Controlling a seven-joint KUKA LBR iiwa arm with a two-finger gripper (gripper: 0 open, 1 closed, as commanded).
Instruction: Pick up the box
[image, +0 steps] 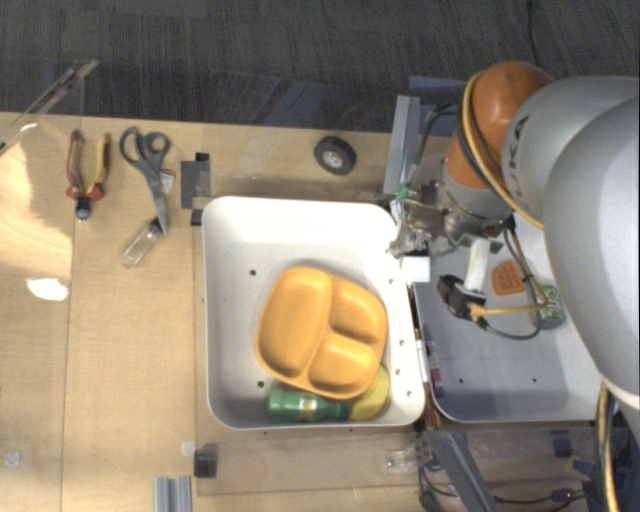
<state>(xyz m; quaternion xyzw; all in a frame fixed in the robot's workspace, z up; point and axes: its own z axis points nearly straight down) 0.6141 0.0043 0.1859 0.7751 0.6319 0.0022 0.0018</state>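
Note:
A small white box with an orange print lies in the right bin, partly hidden under the arm. The grey arm with its orange band reaches in from the right and covers much of that bin. My gripper hangs over the rim where the two bins meet, near their far corners, a little to the left of the box. Nothing can be seen held in it.
The left bin holds a yellow divided tray, a green bottle and a yellow-green object at its near edge. Scissors, pliers and a tape roll lie on the bench beyond.

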